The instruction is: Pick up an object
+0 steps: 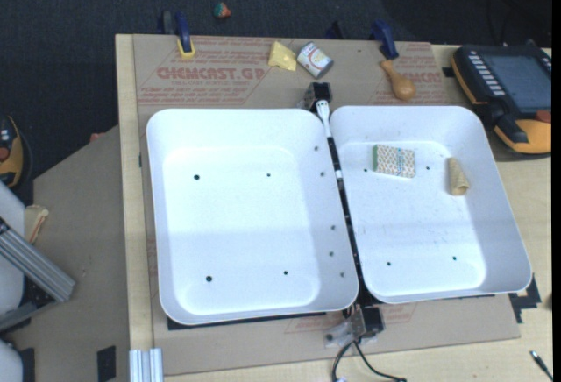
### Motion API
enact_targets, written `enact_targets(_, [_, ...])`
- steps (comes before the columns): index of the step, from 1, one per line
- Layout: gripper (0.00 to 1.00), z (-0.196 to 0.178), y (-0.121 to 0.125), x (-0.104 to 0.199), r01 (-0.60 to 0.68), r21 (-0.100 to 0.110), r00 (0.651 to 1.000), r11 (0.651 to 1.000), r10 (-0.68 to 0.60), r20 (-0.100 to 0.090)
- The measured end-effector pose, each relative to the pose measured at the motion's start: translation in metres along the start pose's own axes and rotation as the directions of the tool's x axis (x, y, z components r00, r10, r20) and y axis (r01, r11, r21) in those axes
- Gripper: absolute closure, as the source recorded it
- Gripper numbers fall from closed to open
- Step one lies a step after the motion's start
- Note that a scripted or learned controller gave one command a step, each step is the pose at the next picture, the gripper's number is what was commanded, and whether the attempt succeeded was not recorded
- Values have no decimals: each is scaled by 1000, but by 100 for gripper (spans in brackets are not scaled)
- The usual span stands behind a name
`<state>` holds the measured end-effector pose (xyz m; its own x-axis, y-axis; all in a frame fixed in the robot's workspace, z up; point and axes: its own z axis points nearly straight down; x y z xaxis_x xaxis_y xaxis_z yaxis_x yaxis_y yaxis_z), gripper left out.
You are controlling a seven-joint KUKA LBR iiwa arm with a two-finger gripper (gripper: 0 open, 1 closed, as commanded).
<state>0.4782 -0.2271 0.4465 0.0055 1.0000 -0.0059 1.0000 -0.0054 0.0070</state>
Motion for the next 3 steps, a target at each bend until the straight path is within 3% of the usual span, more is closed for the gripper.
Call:
enact_targets(1, [100, 121, 22, 88, 14, 18, 1000, 1000, -14, -12])
enact_targets(2, [100, 65, 0, 144, 8, 3, 1000, 1000, -8, -5])
enact_targets(3, [100, 81, 0, 165, 7, 10, 1000, 1000, -7, -7])
